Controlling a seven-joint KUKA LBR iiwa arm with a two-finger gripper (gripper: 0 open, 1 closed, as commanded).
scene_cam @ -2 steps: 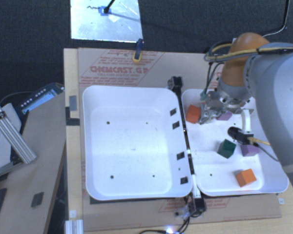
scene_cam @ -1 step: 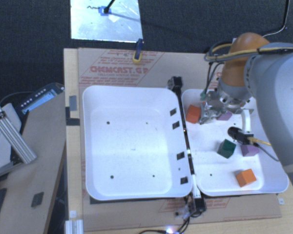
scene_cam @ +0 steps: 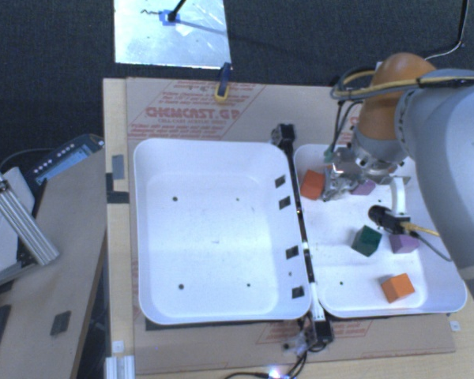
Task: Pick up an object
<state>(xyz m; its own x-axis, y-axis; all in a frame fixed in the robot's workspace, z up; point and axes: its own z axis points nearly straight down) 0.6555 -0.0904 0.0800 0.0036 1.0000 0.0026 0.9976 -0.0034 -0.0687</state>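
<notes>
Camera view looks down at a slant on a tabletop (scene_cam: 115, 290) that carries a brown cardboard sheet with red lettering (scene_cam: 193, 110), and on it two shallow white plastic bins lie side by side. The left white bin (scene_cam: 154, 212) is the wider of the two; the right white bin (scene_cam: 340, 294) holds all the blocks. The grey arm (scene_cam: 446, 156), with its orange band (scene_cam: 399, 73), reaches in from the right and bends down over the far part of the right bin. Its gripper (scene_cam: 337, 186) hangs low over the bin floor near the far left corner, and I cannot tell whether it is open or closed; nothing is visibly held in it. Just to the left of the gripper sits a small red-orange cube (scene_cam: 313, 185), matte and plain, resting flat on the bin floor close to the wall shared with the left bin; contact between cube and gripper cannot be made out. On the gripper's right, a pale lilac block (scene_cam: 366, 188) shows partly from behind it. Nearer, around the middle of the bin, a dark green cube (scene_cam: 366, 241) stands turned at an angle, with a purple block (scene_cam: 405, 244) just beside it on the right. A brighter orange cube (scene_cam: 397, 287) lies well apart, towards the near right corner. A row of small black clips (scene_cam: 287, 204) runs along the seam between the bins.
</notes>
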